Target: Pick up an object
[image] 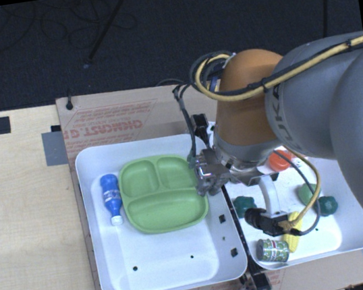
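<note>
A green divided plate (162,195) lies in the left white bin (153,268), with a small blue bottle (111,198) lying just to its left. My gripper (204,177) hangs low over the plate's right rim, close to the divider between the two bins. The grey arm with its orange band (247,106) covers much of the right bin (349,230). I see nothing held by the gripper.
In the right bin lie a small tin can (273,250), a yellow piece (289,227), teal-green items (245,203) (326,204) and an orange-red object (279,159). Cables loop off the wrist. Cardboard lies under both bins.
</note>
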You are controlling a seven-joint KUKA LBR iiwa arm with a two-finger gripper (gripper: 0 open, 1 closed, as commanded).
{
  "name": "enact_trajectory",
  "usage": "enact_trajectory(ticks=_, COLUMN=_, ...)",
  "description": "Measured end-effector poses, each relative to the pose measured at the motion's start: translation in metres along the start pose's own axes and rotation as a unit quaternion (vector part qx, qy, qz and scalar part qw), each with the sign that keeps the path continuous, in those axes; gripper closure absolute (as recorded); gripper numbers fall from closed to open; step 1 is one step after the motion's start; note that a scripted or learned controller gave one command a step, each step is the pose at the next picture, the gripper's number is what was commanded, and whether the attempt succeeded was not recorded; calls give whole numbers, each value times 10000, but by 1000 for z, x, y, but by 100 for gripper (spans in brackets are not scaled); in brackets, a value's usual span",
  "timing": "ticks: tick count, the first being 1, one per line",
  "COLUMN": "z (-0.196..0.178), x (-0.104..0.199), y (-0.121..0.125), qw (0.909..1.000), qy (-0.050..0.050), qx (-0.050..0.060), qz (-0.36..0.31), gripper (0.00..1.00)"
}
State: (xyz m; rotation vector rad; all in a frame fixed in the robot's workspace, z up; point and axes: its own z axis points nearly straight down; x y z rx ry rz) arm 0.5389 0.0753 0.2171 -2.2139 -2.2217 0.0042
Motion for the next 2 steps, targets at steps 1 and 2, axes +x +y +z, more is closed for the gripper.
enact_trajectory(ticks=1, z=-2, x=2, y=-4, qw=10000, qy=-6, qx=0, qz=13, gripper=100)
enact_trajectory(ticks=2, z=-4, x=3, y=-4, qw=10000, qy=-7, qx=-6, qz=9, gripper=100)
